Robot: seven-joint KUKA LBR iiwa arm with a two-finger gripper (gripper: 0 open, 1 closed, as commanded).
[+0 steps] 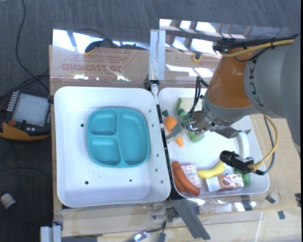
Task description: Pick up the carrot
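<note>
The carrot (170, 122) is a small orange piece with a green top, lying near the left wall of the right bin (260, 185). Its pointed tip shows a little lower, toward the bin's middle. My gripper (184, 129) is low in this bin, right at the carrot, and a grey part of it crosses the carrot's middle. The grey arm with its orange band (230, 87) covers the bin's upper right and hides the rest of the gripper. I cannot tell whether the carrot is held.
The right bin also holds green toy vegetables (184, 116), a red sausage (185, 179), a yellow banana (212, 172), small food packets (230, 181) and a white piece (243, 146). A teal divided plate (117, 136) lies in the left bin (70, 185).
</note>
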